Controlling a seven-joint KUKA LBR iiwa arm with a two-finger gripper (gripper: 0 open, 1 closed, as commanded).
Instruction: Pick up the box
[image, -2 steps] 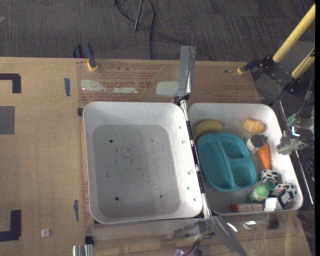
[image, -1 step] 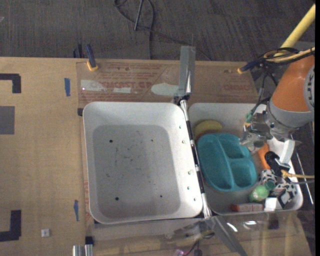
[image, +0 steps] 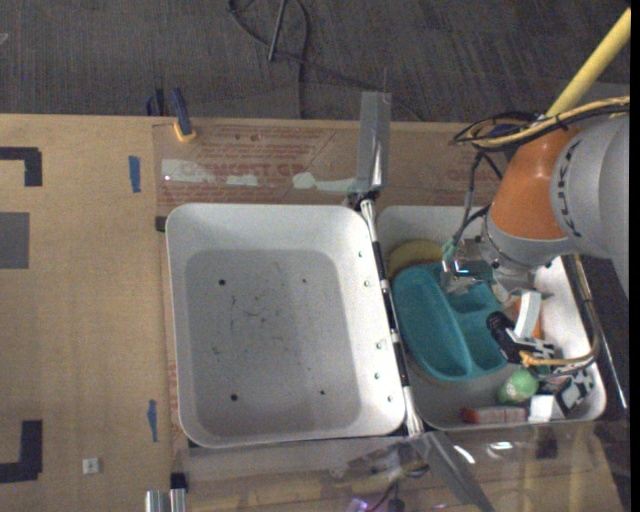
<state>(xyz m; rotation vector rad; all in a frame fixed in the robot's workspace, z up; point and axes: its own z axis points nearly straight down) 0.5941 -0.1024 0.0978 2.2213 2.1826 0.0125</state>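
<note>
Your gripper (image: 468, 274) hangs at the box's (image: 438, 330) upper-right rim; the box runs down-view. Whether it's spread or closed, you can't tell.

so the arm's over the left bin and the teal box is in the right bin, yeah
No. The camera view shows the arm over the right bin, not the left. The teal box is in the right bin, as you say.
</note>
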